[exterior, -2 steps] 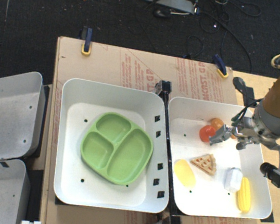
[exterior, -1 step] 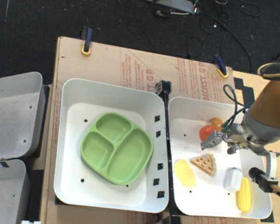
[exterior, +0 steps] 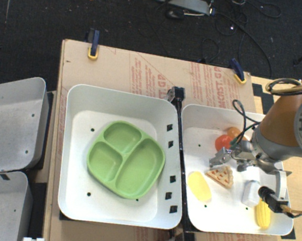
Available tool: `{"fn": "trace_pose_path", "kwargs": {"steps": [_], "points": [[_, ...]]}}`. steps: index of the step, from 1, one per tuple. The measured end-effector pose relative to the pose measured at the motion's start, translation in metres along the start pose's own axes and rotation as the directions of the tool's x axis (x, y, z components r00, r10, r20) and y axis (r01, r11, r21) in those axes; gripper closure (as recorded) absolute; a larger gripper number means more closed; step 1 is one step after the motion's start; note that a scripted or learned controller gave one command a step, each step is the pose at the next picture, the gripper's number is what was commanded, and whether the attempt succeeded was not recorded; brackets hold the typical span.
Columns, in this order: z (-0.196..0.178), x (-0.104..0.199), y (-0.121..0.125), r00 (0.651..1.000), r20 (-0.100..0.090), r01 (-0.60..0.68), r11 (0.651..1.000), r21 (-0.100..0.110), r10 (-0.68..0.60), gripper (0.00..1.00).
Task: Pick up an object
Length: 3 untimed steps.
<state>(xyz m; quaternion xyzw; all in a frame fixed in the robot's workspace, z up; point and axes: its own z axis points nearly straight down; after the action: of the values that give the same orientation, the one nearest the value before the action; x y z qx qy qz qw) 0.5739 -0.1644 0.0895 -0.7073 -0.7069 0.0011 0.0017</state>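
You have the tool (exterior: 226,155) low inside the right bin (exterior: 197,116), just above the point of a triangular wedge (exterior: 220,177) that looks like a toy pizza slice, and right beside a red round piece (exterior: 223,141). From this slanted view you cannot tell whether the tool is open or closed, and nothing is visibly gripped, so treat the pick as not yet made.

The task names no particular object, which is probably why the arm (exterior: 287,124) hangs over the crowded bin. An orange piece (exterior: 234,132) sits touching the red one towards the back wall, a pale yellow oval (exterior: 199,187) lies near the divider just beside the wedge, and a ridged yellow piece (exterior: 263,215), perhaps a corn cob, rests at the near right corner.

The left bin (exterior: 80,100) holds a green divided plate (exterior: 126,158), flat, broad and tilted across the floor. In my judgement it is a poor target for a narrow tool.

The wedge lies flat, so you would have to catch its edges. The red piece is round and may roll against the orange one if nudged. Both bins sit side by side on the surface (exterior: 125,67), their rims meeting at the centre, so keep any lift clear of that divider
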Motion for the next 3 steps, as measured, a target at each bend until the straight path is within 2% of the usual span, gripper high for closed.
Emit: {"fn": "trace_pose_path", "kwargs": {"steps": [1,3], "points": [[-0.013,0.000,0.001,1.000,0.002,0.000,1.000,-0.005,0.000,1.00],[-0.101,0.000,-0.002,1.000,0.003,0.002,1.000,-0.009,-0.002,1.00]]}}
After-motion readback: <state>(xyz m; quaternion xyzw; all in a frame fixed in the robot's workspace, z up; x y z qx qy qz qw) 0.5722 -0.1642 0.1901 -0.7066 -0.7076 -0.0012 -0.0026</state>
